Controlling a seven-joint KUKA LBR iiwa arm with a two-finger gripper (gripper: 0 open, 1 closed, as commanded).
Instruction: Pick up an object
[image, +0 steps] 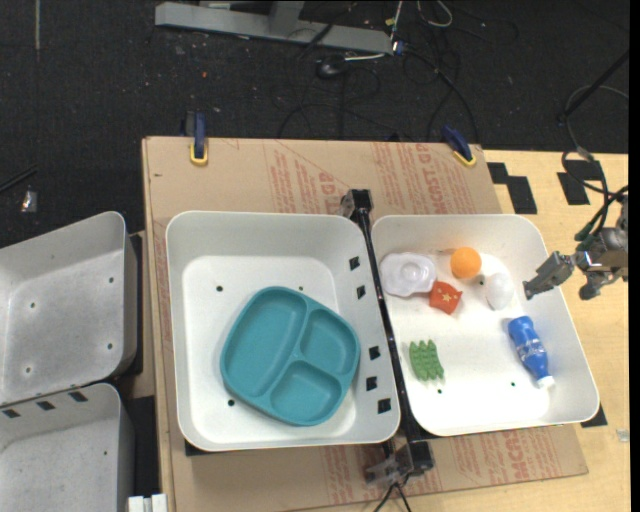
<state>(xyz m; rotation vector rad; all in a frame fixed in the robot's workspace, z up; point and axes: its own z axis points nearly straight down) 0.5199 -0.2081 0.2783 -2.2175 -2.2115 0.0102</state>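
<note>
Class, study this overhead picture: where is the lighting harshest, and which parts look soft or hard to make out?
In the camera view, the right bin floor is washed out, so the white objects nearly vanish against it; the teal tray is evenly lit and casts little shadow; the pincer at the right edge looks soft and small.

The desk is topped with a flat brown cardboard sheet printed with red lettering (two blue-and-yellow clamps pin its far edge). Directly on it sit two shallow white plastic bins side by side, touching along a black divider: the left bin and the right bin, whose near corners reach almost to the cardboard's front edge.
</note>
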